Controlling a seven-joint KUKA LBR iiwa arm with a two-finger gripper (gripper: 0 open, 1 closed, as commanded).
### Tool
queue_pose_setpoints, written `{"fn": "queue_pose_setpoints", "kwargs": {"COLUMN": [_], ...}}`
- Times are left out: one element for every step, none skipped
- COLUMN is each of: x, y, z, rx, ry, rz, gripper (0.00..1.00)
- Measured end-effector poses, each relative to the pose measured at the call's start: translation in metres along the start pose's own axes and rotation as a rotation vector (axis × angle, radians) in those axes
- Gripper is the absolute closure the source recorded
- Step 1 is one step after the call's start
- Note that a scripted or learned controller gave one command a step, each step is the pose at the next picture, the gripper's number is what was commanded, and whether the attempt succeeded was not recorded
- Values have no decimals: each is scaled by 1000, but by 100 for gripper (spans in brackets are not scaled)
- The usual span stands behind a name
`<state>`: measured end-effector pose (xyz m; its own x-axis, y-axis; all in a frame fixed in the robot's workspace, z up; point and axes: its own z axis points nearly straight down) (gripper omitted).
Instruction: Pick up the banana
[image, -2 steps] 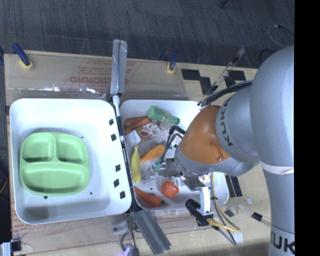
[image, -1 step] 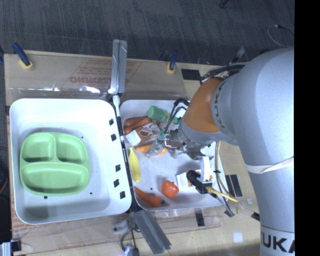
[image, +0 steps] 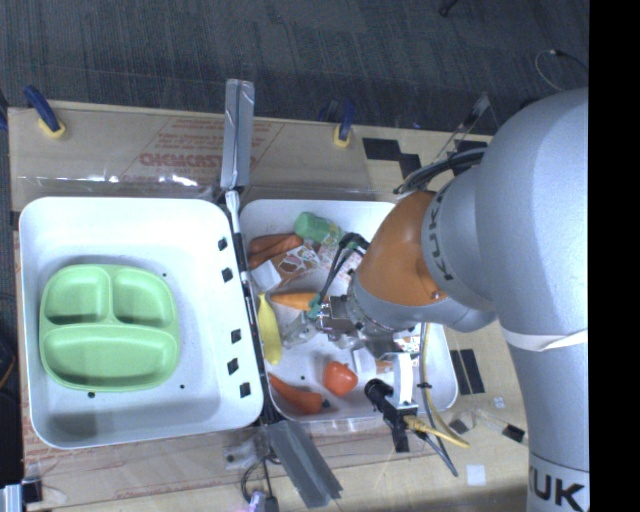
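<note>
Two white bins sit side by side on the desk (image: 120, 150), seen from the overhead camera. The left bin (image: 60, 410) carries a pale green divided tray (image: 108, 326), smooth moulded plastic with rounded corners. The right bin (image: 440, 395) is a jumble of toy food.

The banana (image: 268, 330) lies hard against the right bin's left wall, a short, slightly curved yellow piece with a glossy, plastic look. Its long axis runs up and down the frame, along that wall. A carrot (image: 292, 299) lies just beside its upper end, a tomato (image: 340, 378) and a red pepper (image: 297, 396) sit below and to its right, and a green packet (image: 318, 227) is up near the far rim.

The arm (image: 520, 230), grey with its orange band, hangs over the middle of the right bin. The gripper (image: 322, 312) points leftward at the banana, which lies just to its left, near but apart. The fingers are buried in dark clutter from this angle, so I cannot tell whether they are spread or closed. I'd judge a short leftward move is needed, with the fingers closing across the banana's width; the wall leaves little room on that side.
</note>
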<state>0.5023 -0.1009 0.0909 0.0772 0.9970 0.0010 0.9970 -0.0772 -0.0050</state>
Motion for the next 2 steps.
{"fn": "queue_pose_setpoints", "kwargs": {"x": [1, 1], "y": [0, 0], "z": [-9, -10], "rx": [1, 1], "ry": [0, -1], "rz": [-7, -7], "gripper": [100, 0]}}
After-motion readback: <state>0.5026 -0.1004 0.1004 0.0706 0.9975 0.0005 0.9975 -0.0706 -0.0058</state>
